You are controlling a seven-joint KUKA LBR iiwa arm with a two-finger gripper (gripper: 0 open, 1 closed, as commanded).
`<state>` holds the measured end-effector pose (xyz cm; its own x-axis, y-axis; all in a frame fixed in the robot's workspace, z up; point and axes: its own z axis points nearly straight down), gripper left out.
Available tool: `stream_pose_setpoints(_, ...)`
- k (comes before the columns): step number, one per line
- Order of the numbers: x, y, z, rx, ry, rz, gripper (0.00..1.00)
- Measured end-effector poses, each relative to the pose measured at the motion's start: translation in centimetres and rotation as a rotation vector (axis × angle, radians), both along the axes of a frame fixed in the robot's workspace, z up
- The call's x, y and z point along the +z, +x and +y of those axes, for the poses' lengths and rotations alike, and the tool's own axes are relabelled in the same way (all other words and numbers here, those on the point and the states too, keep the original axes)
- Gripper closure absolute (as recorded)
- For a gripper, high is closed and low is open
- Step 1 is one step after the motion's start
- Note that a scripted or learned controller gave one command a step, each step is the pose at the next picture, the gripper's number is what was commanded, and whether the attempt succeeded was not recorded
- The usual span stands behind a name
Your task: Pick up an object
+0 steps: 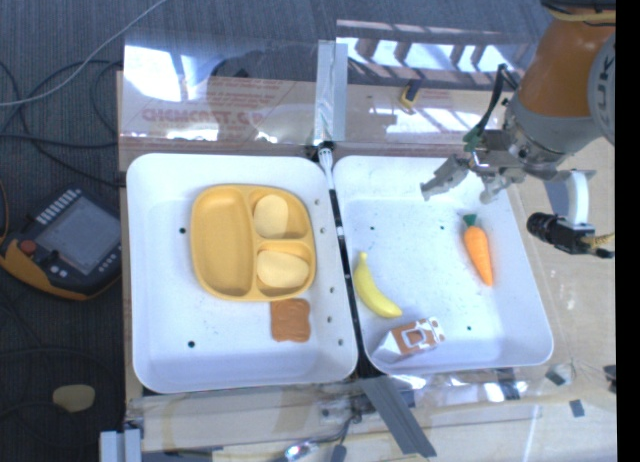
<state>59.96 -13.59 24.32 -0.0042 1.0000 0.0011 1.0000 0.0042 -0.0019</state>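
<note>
In the right bin (520,345) lie an orange carrot (479,251) near the right wall, a yellow banana (373,290) by the left wall, and a small orange-and-white box (417,336) at the front. My gripper (466,186) hangs over the bin's far right part, just above and behind the carrot's green top. Its two grey fingers (439,183) are spread apart with nothing between them. The arm's orange band (565,60) rises at the upper right.
The left bin (160,350) holds a yellow divided tray (225,245) with two pale round pieces (270,215) in it, and a brown slice (291,321) lies in front of the tray. A handheld pendant (65,240) sits on the floor to the left.
</note>
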Motion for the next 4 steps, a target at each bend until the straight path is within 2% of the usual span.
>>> stream_pose_setpoints(1, -5.5, -1.5, -7.9, 0.179, -0.003, -0.001, 0.00)
stream_pose_setpoints(2, -14.7, -1.3, -7.7, 0.254, 0.003, -0.008, 0.00)
stream_pose_setpoints(3, -13.9, -1.3, -7.6, 0.254, 0.005, -0.007, 1.00)
stream_pose_setpoints(4, -0.7, 3.6, -3.8, 0.368, -0.003, -0.004, 1.00)
